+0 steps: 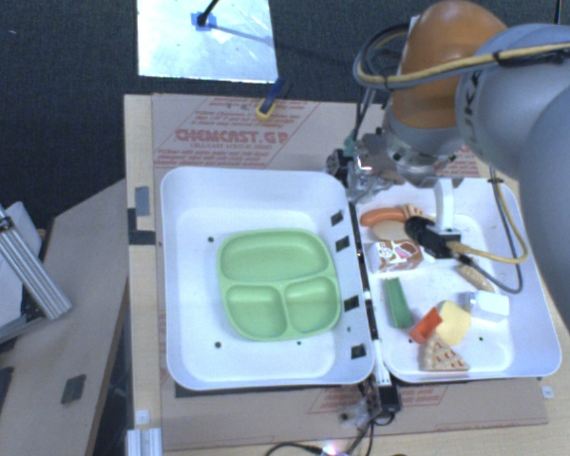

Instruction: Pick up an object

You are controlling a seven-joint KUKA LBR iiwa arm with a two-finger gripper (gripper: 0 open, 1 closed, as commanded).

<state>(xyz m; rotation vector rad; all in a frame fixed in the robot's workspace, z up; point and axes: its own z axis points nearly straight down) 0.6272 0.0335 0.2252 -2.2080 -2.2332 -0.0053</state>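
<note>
The gripper (360, 171) sits low over the back left corner of the right bin (537, 350), close to the wall it shares with the left bin (185, 350); whether it is wide or narrow cannot be told, and nothing is seen held in it. The nearest things to pick are the orange sausage (384, 218) and the small carton (397, 255), both just in front of it and near the shared wall.

The main risk, as I judge it, is that corner: a straight descent here could land on the rim or wall rather than on an object, and a close could catch only air. The sausage and carton lie almost touching, so a grasp on 1 may nudge the other or pinch both.

Further forward, the green block (396, 303), orange piece (425, 326), yellow piece (453, 323) and waffle wedge (444, 357) crowd together, leaving little clearance between them. The white block (491, 304) stands freer. The left bin holds 1 green divided plate (277, 283) with open floor around it
</note>
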